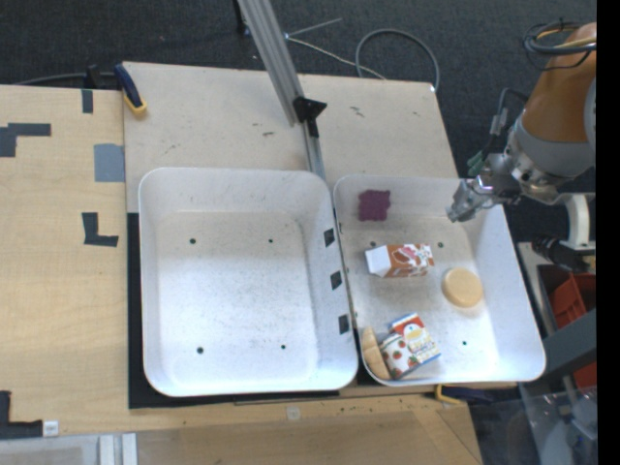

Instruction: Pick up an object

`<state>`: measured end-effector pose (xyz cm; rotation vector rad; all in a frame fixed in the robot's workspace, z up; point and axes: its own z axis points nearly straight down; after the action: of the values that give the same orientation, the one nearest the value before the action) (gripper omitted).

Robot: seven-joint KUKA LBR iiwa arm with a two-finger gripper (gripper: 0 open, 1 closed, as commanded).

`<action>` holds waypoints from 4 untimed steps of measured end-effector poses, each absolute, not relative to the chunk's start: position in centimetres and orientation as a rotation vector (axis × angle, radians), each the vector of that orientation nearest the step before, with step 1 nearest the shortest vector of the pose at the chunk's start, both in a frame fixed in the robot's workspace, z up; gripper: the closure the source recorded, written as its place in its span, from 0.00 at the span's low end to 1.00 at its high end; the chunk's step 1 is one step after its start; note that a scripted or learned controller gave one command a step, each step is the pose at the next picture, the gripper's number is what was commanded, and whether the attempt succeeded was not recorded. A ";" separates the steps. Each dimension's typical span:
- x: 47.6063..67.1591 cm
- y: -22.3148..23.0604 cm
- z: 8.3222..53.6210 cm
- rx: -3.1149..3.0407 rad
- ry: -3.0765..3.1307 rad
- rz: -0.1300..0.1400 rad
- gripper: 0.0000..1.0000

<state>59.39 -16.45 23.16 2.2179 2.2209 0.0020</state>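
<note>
With jaw state unreadable, gripper (463, 205) over right white bin (504, 289) edge | descend centred on round tan disc (463, 288) | avoid wall

Left bin (232, 279) lay open; right bin (504, 289) crowded by purple block (374, 204), two cartons (399, 260) (411, 344), tan disc (463, 288).

Camera position: we look down from a fixed spot above the tabletop (242, 114).
Facing: downward at a slant.
Coverage: we see both white bins, the left bin (155, 260) and the right bin (509, 289), whole.
Arm entry: the arm (557, 114) reaches in from our right edge.
</note>
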 end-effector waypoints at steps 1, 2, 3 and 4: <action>59.5 -16.4 28.5 2.217 2.221 0.003 1.00; 59.7 -10.6 26.6 2.216 2.230 -0.001 1.00; 59.5 -4.9 26.7 2.215 2.231 0.000 1.00; 58.8 0.0 25.1 2.217 2.230 -0.003 1.00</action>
<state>58.80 -0.01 25.14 2.2173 2.2304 -0.0027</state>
